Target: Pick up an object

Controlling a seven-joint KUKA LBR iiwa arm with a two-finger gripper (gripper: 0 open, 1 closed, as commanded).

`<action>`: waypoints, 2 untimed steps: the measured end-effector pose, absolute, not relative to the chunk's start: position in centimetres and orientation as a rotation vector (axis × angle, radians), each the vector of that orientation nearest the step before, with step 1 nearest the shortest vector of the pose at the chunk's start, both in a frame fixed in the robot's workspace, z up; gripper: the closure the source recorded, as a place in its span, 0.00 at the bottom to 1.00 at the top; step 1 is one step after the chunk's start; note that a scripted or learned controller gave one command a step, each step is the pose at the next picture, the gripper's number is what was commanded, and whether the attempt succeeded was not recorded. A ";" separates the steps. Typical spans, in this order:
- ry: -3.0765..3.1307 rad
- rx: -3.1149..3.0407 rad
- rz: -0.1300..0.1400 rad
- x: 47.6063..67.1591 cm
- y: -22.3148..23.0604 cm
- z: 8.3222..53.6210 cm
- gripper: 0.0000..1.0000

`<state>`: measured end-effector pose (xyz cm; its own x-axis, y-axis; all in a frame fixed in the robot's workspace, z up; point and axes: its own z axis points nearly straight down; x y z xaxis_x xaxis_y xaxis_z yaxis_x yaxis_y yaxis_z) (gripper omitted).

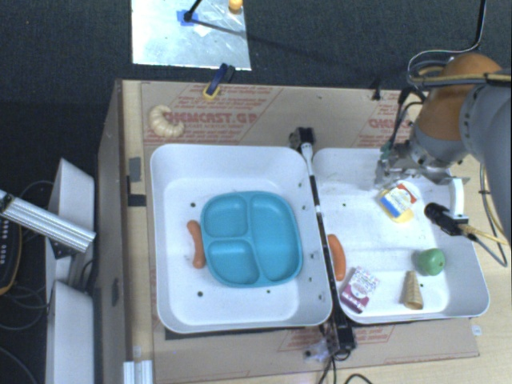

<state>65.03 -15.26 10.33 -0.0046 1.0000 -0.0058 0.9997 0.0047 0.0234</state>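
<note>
Carton (397, 201), small, yellow, blue and white, lies directly beneath the gripper (392, 172) in the right bin (480, 294). Judged light, thin-walled and crushable: grasp across its narrow sides. Gripper closure cannot be determined. Green apple (430, 261) sits well below-right of the gripper.

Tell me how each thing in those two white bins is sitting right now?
Blue tray: flat, left bin.
Sausage: lying beside the tray's left edge.
Second sausage: lying by the divider, right bin.
Green apple: resting, right bin.
Cone: on its side.
Pink packet: lying flat.
Gripper: above the yellow-blue item.
</note>
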 end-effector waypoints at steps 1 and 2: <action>2.212 2.202 0.019 65.0 -15.3 10.3 0.00; 2.215 2.206 0.016 64.4 -17.1 9.2 0.00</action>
